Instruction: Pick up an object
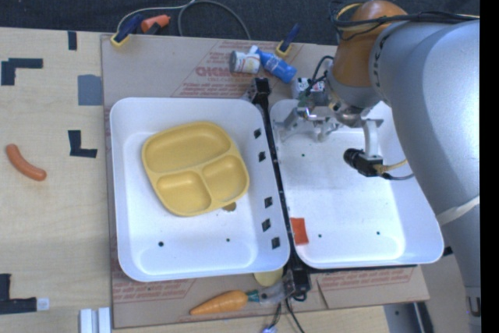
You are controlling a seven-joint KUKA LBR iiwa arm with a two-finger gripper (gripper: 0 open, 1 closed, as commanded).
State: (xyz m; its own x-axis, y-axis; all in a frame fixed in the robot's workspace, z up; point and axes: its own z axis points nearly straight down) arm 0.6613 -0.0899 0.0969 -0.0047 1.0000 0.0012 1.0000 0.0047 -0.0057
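A yellow divided plate (195,168) lies flat in the left white bin (132,246). A small brown piece (228,207) peeks out from under the plate's lower right edge. My gripper (306,118) hangs low over the far left corner of the right white bin (390,246), close to the divider between the bins. The grey arm with its orange band (366,19) comes in from the right and covers the bin's far right side. The gripper is well right of the plate and apart from it.
A blue and white bottle (263,62) lies on the cardboard behind the bins. A toy carrot (222,302) rests in front of them, and an orange sausage (26,162) lies on the bench at far left. Clamps (140,25) hold the cardboard's back edge. An orange tag (298,230) sits on the right bin's left wall.
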